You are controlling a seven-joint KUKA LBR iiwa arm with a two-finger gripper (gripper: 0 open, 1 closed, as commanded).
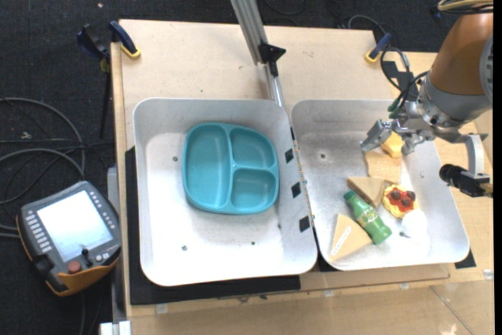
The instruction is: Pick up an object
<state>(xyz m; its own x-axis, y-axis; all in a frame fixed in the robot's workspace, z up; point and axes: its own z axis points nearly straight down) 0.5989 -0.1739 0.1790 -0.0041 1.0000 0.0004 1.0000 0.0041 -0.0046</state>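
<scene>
My gripper point(392, 139) hangs over the back of the right bin point(329, 129), its fingers spread open. A small yellow piece point(391, 147) lies in the gap between the fingertips, and neither finger visibly touches it. Just in front of it is a flat tan slice point(381, 165). Nearer the front lie a tan wedge point(365, 188), a green bottle point(369, 217), a red and yellow toy point(400, 201), a pale sandwich wedge point(346, 236) and a white lump point(415, 224).
The left bin point(157, 137) holds a teal divided plate point(231, 169). A slanted metal pole point(245, 0) rises from the bench behind the bins. Clamps sit at the bench's back corners. A teach pendant point(69, 235) lies left of the bench.
</scene>
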